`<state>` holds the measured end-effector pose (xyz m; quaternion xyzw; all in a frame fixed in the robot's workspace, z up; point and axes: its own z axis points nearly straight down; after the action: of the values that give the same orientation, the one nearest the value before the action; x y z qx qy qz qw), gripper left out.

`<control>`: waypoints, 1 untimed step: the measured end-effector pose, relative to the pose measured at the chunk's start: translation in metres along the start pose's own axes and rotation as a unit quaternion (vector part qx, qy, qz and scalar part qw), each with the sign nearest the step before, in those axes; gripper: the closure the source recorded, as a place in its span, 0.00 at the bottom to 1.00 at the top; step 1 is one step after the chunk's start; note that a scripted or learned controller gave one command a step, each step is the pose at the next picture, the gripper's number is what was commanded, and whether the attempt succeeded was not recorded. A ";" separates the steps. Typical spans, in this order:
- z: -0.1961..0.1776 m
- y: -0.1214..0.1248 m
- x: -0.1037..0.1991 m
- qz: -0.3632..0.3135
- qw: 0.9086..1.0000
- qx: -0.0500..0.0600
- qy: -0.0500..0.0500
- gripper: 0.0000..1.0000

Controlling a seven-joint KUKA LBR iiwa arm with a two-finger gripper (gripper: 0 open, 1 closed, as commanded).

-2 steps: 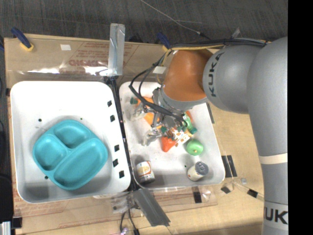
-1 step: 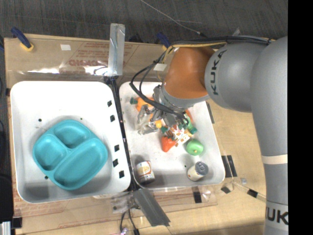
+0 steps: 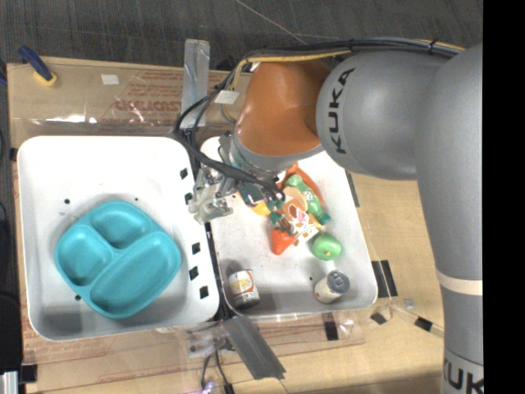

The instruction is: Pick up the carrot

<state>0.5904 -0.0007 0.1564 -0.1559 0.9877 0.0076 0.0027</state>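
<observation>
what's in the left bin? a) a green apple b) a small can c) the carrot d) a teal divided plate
d, the teal divided plate lies in the left bin, while the small can, the green apple and the carrot all sit in the right bin.

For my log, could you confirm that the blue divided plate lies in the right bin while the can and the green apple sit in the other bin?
Not quite: the camera view shows the blue divided plate in the left bin. The can and green apple do sit in the other bin, the right one.
</observation>
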 end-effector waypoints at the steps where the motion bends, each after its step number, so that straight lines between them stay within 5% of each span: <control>1: -0.124 -0.017 -0.001 -0.131 0.991 0.009 0.001 1.00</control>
<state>0.5964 -0.0187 0.2801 -0.2838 0.9589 -0.0015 0.0040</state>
